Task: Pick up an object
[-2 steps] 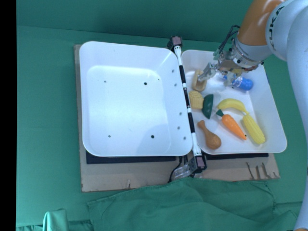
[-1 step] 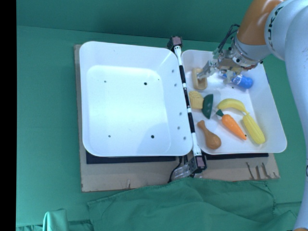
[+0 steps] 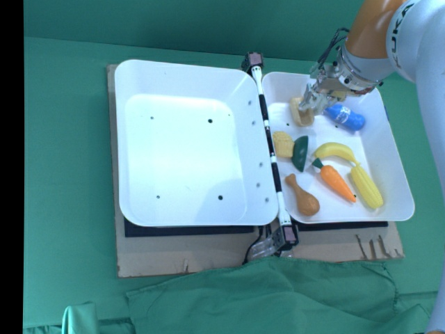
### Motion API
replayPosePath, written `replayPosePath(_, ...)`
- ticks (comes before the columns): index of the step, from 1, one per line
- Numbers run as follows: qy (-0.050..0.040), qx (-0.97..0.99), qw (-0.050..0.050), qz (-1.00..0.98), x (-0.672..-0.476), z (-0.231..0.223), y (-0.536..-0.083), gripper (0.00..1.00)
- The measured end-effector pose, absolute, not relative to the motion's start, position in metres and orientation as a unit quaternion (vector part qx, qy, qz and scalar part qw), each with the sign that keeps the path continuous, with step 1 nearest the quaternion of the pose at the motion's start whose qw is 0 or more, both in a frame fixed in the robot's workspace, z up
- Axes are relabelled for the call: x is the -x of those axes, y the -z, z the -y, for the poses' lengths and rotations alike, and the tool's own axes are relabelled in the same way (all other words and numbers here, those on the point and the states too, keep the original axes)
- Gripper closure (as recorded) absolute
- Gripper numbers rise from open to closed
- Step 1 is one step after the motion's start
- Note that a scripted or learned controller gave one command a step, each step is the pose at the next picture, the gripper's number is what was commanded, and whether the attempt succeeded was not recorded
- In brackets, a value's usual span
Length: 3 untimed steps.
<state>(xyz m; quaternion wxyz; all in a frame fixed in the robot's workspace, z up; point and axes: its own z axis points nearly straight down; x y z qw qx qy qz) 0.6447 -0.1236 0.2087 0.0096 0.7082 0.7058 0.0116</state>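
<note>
My gripper [image 3: 311, 104] hangs low over the far part of the right bin [image 3: 398, 179], reaching in from the upper right. Its tip is right at a tan, bread-like piece [image 3: 300, 113], touching or nearly touching its right side. A blue bottle [image 3: 345, 116] lies just to the right of the gripper. Further forward in the same bin lie a yellow waffle-like piece [image 3: 282, 145], a dark green wedge [image 3: 300, 152], a banana [image 3: 335, 151], a carrot [image 3: 337, 182], a corn cob [image 3: 366, 186] and a brown drumstick [image 3: 302, 197].
The left bin [image 3: 181, 145] sits beside the right one, with a black-and-white divider bar [image 3: 270, 145] between them. Both rest on a cardboard sheet [image 3: 174, 259]. Crumpled green cloth [image 3: 278, 298] lies in front.
</note>
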Motion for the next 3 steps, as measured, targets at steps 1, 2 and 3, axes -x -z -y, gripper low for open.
replayPosePath(1,-0.0022,-0.708,0.004,-0.706,-0.65,0.118,-0.257,1.0)
replayPosePath(2,-0.0032,-0.708,0.005,-0.706,-0.661,0.12,-0.313,1.0)
replayPosePath(3,-0.0032,-0.708,0.005,-0.706,-0.664,0.116,-0.362,1.0)
